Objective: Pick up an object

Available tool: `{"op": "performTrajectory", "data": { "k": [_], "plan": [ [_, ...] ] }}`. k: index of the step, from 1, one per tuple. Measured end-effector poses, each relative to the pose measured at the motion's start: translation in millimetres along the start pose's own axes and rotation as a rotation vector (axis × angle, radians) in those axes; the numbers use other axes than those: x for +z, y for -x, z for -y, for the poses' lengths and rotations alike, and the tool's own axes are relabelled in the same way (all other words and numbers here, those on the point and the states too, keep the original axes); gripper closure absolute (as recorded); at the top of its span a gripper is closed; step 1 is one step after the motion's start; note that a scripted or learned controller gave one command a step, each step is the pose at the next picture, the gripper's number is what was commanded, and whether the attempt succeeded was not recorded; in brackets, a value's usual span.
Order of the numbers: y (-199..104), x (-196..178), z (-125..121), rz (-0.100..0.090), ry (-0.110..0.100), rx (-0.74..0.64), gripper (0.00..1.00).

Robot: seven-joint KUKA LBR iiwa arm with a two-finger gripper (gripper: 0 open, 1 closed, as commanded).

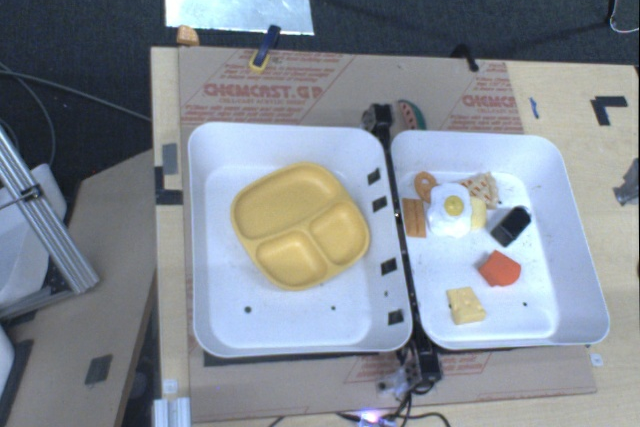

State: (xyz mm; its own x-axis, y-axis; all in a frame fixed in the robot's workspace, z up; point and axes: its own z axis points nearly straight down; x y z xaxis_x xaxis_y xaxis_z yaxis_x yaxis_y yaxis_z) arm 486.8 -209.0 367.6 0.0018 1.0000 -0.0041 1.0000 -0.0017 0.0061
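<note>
Cheese wedge [465,305] lies closest, near the near edge of the right bin [575,215], well apart from its walls. Just beyond it, toward the right wall, sits an orange block [500,268], and past that a black block [510,225]. Both blocks look like stiff, light plastic toys with flat faces. The orange one stands clear on all sides, so I judge it the easiest take: close across its two opposite flat sides, low down, as smooth plastic may slip.

Further in, a fried egg [450,210] sits mid-bin, touching a cracker [414,217] on its left and a small yellow piece [478,215] on its right. It is low and rounded, and crowded, so a poor grip. A pretzel [425,183] and a waffle [483,187] lie toward the far edge.

The left bin [215,315] carries a yellow tray [300,225], wide, shallow and awkward to pinch.

At the bench's right edge a grey bit, probably the gripper [628,183], stands outside the right bin; open or closed, I cannot tell.
</note>
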Motion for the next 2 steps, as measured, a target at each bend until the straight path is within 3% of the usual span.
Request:
{"op": "performTrajectory", "data": {
  "k": [1,2],
  "plan": [
    [-3.9,41.9,-68.7,-0.002,-0.002,-0.009,1.0],
    [-2.8,21.0,-45.7,-0.002,-0.002,-0.003,1.0]
  ]
}}
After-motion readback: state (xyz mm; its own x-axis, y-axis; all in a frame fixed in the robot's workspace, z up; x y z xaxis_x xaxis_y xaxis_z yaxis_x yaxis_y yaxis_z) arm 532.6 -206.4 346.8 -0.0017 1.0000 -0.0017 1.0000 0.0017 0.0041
